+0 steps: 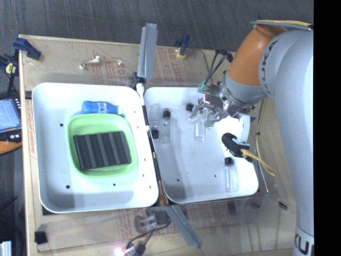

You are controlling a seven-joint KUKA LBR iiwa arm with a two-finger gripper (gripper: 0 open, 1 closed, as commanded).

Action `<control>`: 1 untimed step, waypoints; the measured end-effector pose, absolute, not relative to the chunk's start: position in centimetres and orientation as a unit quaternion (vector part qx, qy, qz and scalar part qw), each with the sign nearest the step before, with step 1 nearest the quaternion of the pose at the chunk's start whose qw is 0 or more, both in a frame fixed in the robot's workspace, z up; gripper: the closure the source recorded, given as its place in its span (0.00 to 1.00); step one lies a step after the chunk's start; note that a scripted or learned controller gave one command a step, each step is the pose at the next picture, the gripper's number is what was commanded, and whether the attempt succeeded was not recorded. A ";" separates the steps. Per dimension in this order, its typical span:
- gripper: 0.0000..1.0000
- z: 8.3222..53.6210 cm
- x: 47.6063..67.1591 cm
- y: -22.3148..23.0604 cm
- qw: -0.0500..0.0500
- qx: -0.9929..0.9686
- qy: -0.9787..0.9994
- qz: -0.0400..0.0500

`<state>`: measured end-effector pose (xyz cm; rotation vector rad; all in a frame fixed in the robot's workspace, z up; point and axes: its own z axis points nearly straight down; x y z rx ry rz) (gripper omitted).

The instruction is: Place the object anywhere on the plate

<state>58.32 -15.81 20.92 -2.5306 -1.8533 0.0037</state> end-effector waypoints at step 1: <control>0.00 20.9 58.3 -15.8 0.002 -0.807 -0.591 0.001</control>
